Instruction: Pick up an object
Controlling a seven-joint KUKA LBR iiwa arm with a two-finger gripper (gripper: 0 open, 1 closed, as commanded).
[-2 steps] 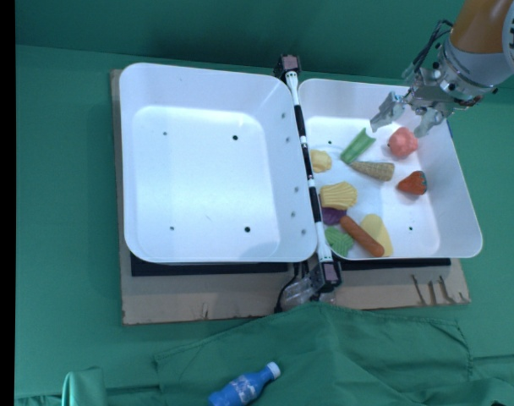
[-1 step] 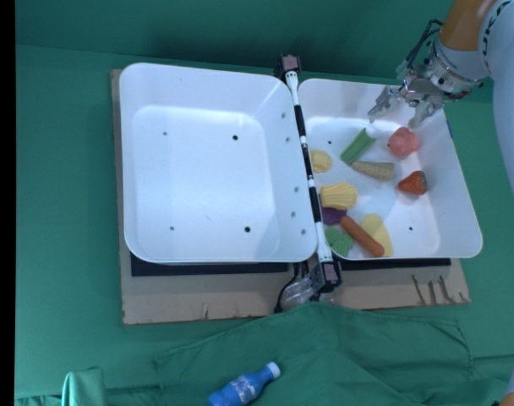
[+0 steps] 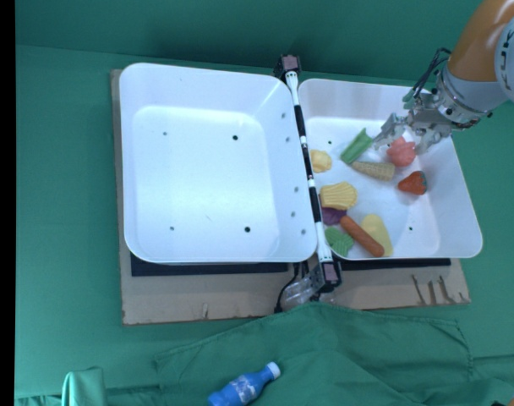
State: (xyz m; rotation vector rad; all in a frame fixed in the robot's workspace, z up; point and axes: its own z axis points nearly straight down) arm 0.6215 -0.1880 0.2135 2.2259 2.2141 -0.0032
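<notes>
Green bench, right bin [image 3: 460, 227] with toy foods, pincer [image 3: 407, 139] above.

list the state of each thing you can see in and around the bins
gripper: open, fingers spread just above the pink toy
pink toy: lying in the right bin, not gripped
strawberry: lying loose
corn cob: lying flat
carrot: lying flat
blue bottle: on its side on the cloth

Your green-draped surface [image 3: 62, 184] carries a cardboard sheet [image 3: 198, 309] under both white bins [image 3: 139, 83], left of the jaws; a blue bottle [image 3: 243, 386] lies well below them.
</notes>
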